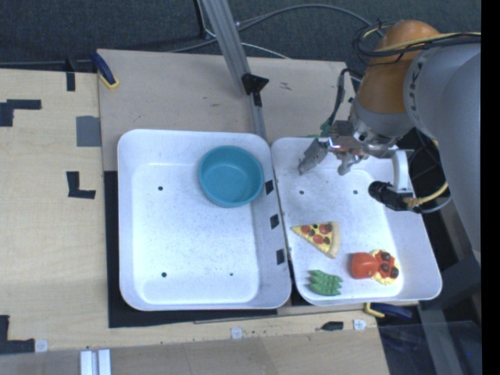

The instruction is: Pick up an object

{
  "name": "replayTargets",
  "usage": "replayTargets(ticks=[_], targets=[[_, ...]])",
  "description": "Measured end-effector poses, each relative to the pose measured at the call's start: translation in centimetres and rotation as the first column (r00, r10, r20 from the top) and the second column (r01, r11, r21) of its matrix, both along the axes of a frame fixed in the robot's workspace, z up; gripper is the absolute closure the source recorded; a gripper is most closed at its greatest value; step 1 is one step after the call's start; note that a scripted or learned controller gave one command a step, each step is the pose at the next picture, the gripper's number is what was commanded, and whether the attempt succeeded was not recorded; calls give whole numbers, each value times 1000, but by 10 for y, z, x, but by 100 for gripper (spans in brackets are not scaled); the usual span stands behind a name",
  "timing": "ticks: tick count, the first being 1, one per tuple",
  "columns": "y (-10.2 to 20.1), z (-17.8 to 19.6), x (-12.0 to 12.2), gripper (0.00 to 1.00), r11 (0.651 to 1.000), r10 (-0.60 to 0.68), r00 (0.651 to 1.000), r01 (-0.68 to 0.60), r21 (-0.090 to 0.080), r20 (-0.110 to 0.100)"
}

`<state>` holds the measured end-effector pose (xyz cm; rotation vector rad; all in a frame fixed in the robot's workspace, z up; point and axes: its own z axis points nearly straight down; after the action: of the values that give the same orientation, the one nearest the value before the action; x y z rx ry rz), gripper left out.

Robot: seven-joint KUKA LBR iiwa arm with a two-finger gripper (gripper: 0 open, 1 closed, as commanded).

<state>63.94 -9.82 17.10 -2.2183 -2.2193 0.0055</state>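
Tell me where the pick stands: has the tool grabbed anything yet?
Nothing is picked yet. The tool hangs open above the far end of the right bin, with nothing between its fingers. The pizza slice, green toy and red toy lie at the bin's near end; the blue bowl sits in the left bin. Descent, grasp and lift remain.

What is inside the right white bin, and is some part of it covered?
The right bin holds a pizza slice, a green toy and a red-and-yellow toy. The gripper and arm cover its upper part.
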Motion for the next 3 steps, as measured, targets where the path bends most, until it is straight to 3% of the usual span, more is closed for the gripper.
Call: replayTargets(ticks=[1,2,3], targets=[[-1,-59,7,0,1000,0,1000,0,0,-1],[-1,-46,8,100,1000,1,1000,-1,0,5],[-7,12,3,100,1000,0,1000,0,-1,10]])
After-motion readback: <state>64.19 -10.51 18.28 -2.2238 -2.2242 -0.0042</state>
